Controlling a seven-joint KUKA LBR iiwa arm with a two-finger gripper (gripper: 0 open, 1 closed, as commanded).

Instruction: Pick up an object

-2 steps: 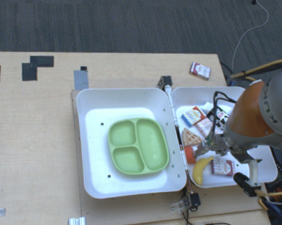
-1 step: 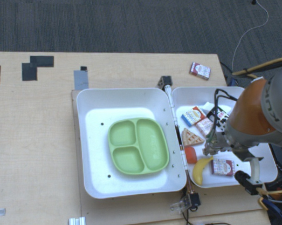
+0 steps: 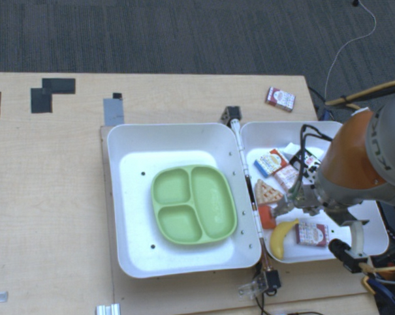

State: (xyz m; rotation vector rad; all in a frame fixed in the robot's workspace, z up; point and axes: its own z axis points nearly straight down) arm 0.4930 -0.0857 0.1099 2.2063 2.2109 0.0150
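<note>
Still at the grab stage, nothing lifted.
Gripper (image 3: pixel 292 205) low over the right bin's (image 3: pixel 378 243) left edge by the banana (image 3: pixel 279 238); its opening can't be told.

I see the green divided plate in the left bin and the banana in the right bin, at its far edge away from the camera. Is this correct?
Not quite. The green divided plate is in the left bin, and the banana is in the right bin, but the camera view shows it near that bin's near edge, at the front left corner, not the far edge.
</note>
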